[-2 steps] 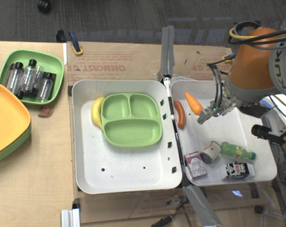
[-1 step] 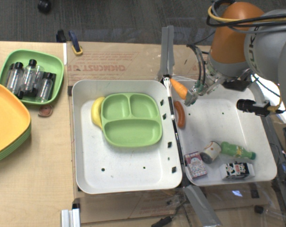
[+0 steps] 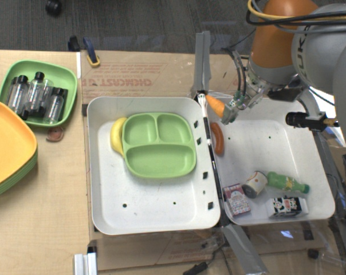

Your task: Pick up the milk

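The tool [image 3: 230,114] hangs over the right bin's [image 3: 276,136] far left corner beside an orange carrot [image 3: 215,105]; its opening I cannot tell. The milk [image 3: 287,206] lies near the front right

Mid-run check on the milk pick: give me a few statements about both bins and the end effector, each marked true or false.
1. The black-and-white cow-print milk carton lies in the right white bin, near its front edge. True.
2. The end effector holds the milk carton. False: it is at the bin's far left corner beside the orange carrot, well apart from the carton.
3. The green divided plastic tray sits in the left white bin. True.
4. The green plastic bottle stands upright. False: it lies on its side, just behind the carton.
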Available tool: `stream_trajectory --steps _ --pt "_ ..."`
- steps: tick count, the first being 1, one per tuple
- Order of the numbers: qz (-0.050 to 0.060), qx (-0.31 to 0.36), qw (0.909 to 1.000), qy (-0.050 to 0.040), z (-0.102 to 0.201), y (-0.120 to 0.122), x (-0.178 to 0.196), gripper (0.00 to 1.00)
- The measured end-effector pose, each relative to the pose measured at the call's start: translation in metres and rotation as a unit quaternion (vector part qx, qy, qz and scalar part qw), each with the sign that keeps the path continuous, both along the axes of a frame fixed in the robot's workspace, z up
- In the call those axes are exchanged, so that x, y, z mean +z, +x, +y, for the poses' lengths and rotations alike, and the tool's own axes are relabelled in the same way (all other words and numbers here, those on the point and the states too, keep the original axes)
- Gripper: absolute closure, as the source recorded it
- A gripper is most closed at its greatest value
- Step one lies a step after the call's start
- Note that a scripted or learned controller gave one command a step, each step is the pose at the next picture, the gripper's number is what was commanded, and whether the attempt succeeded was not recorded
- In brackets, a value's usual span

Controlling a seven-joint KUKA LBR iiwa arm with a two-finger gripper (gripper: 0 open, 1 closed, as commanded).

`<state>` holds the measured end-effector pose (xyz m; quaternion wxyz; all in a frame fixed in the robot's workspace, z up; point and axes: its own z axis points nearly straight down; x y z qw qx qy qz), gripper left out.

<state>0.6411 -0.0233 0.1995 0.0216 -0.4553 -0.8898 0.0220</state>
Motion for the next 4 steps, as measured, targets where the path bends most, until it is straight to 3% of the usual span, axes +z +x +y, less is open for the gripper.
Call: stream_trajectory --steps 1,2,3,4 --pt "-0.029 -0.106 0.9939 0.0058 -0.024 -0.055 -0.009 1.0" --pt "0.006 -0.358 0.9337 -0.0107 -0.006 -0.002 -0.019 1.0" --pt "-0.012 -0.337 0.9413 -0.0097 0.012 -0.008 -0.006 1.0" --pt "-0.008 -0.327 0.9449 -0.011 0.027 -0.005 -0.021 1.0"
